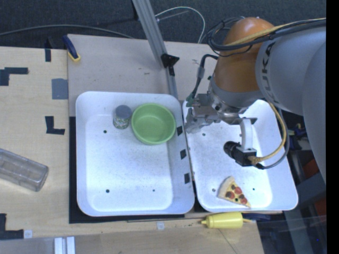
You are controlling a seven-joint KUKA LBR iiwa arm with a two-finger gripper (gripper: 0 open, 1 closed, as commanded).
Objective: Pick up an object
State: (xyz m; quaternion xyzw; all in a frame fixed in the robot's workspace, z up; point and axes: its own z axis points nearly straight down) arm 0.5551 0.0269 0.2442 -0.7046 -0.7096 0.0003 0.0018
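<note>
A green bowl point(153, 123) sits in the back right of the left bin point(127, 194), with a small grey-lidded can point(122, 116) just to its left. A toy pizza slice point(233, 191) lies near the front of the right bin point(275, 194). My gripper point(198, 118) hangs over the back left corner of the right bin, close to the divide between the bins and right of the bowl. Nothing shows between its fingers. The arm's orange band and grey body cover the back of the right bin.
A yellow mustard bottle point(225, 220) lies on the bench in front of the right bin. A clear plastic container point(21, 169) lies at the far left. A metal pole point(153, 33) slants down to the bins' back edge. A black camera unit point(238, 152) hangs from the wrist.
</note>
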